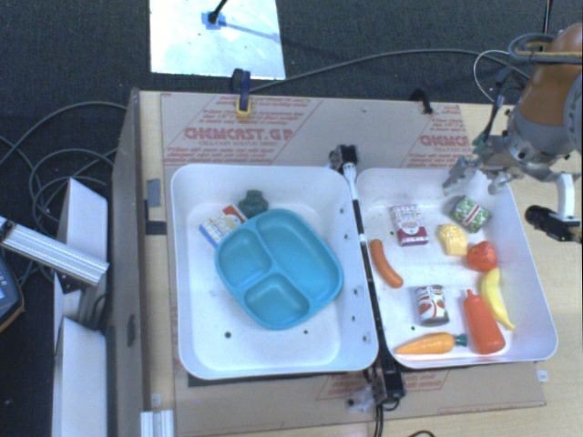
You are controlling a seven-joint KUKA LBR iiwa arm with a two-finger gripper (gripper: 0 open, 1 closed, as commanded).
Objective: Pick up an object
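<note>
My gripper [475, 181] hangs over the far right corner of the right bin [533, 271], open, with nothing between its fingers. Just below it lies a green and white packet [470, 213]. Close by are a yellow corn cob [453, 238], a red and white can [409, 225] and a red tomato [482, 256]. Further forward in the same bin lie an orange sausage [385, 263], a small tin [431, 304], a banana [495, 297], a red bottle [483, 323] and a carrot [426, 343].
The left bin [196, 335] holds a blue divided plate [278, 267], a small box [221, 226] and a dark green item [253, 203]. A black ridge [364, 262] divides the bins. Cables run behind the bench.
</note>
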